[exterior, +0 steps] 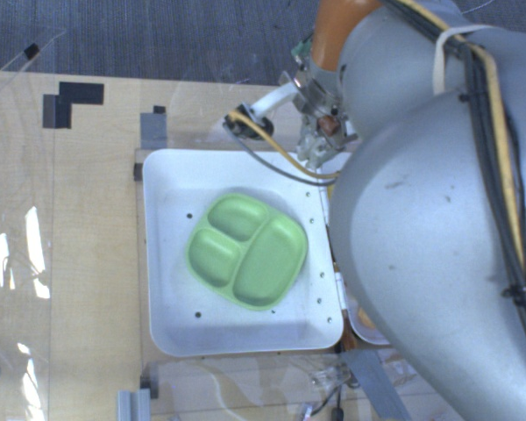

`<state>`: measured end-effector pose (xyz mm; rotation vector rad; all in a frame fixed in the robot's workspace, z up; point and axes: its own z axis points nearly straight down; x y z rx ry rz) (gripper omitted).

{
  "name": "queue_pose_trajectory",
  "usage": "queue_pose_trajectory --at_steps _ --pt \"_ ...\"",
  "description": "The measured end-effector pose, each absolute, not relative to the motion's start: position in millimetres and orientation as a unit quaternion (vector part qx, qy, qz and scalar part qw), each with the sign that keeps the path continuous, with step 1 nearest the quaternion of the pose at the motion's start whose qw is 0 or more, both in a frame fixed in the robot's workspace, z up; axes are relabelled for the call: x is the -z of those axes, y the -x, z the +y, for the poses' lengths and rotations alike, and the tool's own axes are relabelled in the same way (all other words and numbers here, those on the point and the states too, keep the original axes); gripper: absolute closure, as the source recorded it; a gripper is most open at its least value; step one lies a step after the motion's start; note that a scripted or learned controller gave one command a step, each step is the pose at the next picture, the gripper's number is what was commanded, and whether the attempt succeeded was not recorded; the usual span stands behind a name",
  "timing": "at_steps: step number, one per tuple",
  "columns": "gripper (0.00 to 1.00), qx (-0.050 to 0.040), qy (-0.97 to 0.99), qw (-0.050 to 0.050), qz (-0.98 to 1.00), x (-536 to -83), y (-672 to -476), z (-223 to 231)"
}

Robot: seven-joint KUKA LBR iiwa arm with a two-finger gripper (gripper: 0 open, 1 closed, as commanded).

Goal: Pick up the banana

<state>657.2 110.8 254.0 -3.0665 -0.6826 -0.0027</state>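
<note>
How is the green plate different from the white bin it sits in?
The green plate is rounded, while the white bin is roughly square with straight walls. The plate is split into three compartments; the bin is a single open tray. The plate is much smaller and lies turned at an angle, while the bin sits square to the bench. The bin's floor has small dark holes; the plate's surface has none. Both are shallow and look like smooth plastic.

A pale green divided plate (247,251) is lying in a plain white bin (171,314). Beyond the bin, the bench (61,235) is showing light tan wood grain with black marks. Right of the bin, the grey arm (438,200) is wearing an orange band (344,11).
</note>
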Motion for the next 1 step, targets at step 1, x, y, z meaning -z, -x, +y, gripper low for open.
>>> queue_pose_trajectory --at_steps 1 --pt "1.00 0.0028 0.995 0.001 -0.102 -287.0 -658.5 115.3"
